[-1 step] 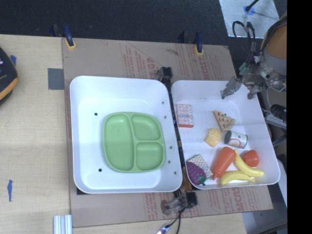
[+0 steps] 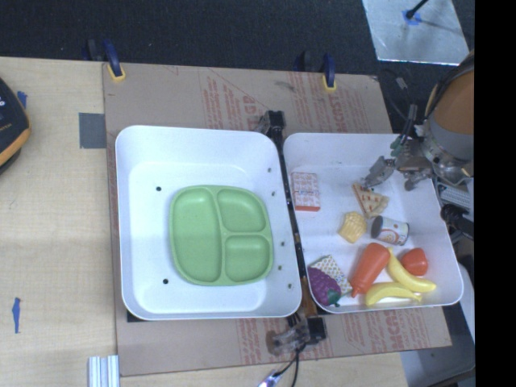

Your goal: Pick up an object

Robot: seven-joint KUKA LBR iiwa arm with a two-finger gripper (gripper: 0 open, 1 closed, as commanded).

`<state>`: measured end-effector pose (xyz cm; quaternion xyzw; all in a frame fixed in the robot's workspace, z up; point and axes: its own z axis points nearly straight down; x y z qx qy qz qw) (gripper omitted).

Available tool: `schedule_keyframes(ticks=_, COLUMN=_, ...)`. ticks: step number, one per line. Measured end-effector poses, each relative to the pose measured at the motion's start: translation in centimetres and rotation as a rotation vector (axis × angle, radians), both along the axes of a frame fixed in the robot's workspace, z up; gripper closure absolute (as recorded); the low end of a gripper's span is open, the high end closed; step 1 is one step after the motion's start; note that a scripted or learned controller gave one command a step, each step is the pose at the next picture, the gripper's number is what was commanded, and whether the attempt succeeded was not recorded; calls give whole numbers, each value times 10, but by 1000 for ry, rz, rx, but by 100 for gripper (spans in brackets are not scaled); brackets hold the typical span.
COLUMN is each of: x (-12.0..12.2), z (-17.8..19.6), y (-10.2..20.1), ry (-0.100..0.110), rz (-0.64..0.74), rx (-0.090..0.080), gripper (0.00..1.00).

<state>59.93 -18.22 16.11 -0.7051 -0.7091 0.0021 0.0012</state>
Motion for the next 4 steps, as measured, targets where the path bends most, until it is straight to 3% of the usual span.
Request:
schedule_keyframes(ticks=1, x=11, z=-70, y=1, ry=0, rz=1, rx=1, gripper=0)
schedule_keyframes(ticks=2, x=12, z=-59, y=0, ry=0, rz=4, rx=0, gripper=100)
schedule_keyframes(ticks=3, x=-48, z=-3, y=5, ry=-2, rz=-1, rx=1, gripper=100)
schedule_keyframes(ticks=4, x=-47, z=11, y=20, ry=-3, rz=0, rx=0, gripper=100)
